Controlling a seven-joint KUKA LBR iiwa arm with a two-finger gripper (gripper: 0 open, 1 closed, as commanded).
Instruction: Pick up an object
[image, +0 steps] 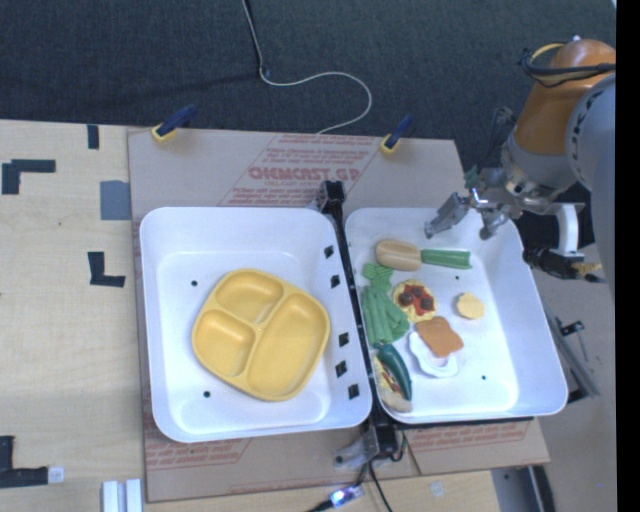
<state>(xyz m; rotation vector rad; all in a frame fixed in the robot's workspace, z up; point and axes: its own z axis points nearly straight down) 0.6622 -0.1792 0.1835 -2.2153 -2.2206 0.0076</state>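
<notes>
1. Landmark: right bin (530, 330), a shallow white tray, butted against the left bin (165, 300) along a dark central divider.
2. Gripper (468, 215): hangs over the far rim of the right bin, toward its far right corner. Two fingers stand splayed apart, released, nothing between them. The grey arm with its orange band leads off beyond the bin's right side.
3. Green stick (446, 258): a slim green piece lying flat in the far part of the right bin, long axis running roughly across the bin, left to right. It appears to touch the tan bun-shaped piece (397, 254) at its left end.
4. Key relation: the green stick lies just near-side of and slightly left of the gripper, the closest item to it. By my judgement the fingers would need to close across the stick's short width, that is, straddling it from the far and near sides.
5. Other contents, right bin: small yellow disc (470, 306) near the middle; round red-topped piece (414, 297); orange slab (439, 337) on a white piece; leafy green pieces (382, 312) along the left wall; a dark green item (393, 370) at the near left corner.
6. Left bin: one yellow divided plate (261, 333), well apart from the gripper.
7. Status: nothing lifted yet; approach stage, as judged.
</notes>
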